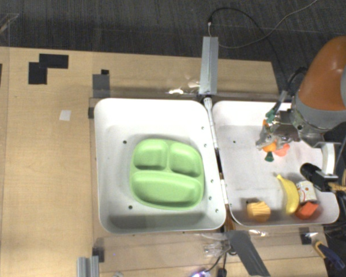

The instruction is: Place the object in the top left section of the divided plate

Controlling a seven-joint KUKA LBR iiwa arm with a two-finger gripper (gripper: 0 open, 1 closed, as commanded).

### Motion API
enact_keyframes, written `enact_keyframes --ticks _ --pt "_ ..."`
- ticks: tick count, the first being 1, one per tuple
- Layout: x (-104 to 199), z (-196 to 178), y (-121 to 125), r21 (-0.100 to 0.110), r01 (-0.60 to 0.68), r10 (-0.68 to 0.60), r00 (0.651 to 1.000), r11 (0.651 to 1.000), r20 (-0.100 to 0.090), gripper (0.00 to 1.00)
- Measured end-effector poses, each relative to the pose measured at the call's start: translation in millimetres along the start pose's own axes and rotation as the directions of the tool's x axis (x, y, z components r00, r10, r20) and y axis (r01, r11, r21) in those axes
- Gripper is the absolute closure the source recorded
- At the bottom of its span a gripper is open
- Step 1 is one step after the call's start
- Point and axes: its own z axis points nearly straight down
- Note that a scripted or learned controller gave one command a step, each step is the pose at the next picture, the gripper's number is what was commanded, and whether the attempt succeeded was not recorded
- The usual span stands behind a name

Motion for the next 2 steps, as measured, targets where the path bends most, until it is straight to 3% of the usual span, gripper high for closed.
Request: enact_keyframes --ticks 1,2 --pt "160.6 -44.0 18.7 0.0 0.105 -0.105 0.995 0.995 -0.002 1.0" --pt "218.3 -11.9 -11.1 0.003 0.117 -0.117 0.993 0.993 -0.002 1.0"
